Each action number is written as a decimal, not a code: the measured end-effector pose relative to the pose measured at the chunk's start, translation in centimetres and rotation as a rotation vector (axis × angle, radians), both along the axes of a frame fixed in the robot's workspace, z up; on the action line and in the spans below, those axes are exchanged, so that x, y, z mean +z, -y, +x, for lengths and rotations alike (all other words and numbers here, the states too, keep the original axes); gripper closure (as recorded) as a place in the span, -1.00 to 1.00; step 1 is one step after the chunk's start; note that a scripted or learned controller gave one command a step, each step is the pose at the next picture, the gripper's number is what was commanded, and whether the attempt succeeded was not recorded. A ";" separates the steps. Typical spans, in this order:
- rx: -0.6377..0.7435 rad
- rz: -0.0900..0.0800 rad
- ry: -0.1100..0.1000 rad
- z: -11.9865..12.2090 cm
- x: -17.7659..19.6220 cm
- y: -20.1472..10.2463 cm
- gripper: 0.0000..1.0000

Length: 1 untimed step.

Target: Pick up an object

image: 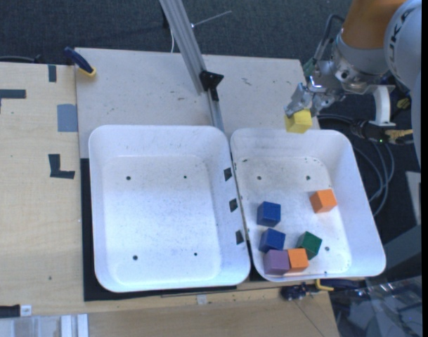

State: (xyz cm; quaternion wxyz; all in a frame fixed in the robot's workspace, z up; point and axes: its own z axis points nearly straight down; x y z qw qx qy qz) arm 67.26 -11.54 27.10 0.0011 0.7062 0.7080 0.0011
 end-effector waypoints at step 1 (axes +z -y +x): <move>0.001 0.001 -0.008 -3.4 -1.8 -4.5 1.00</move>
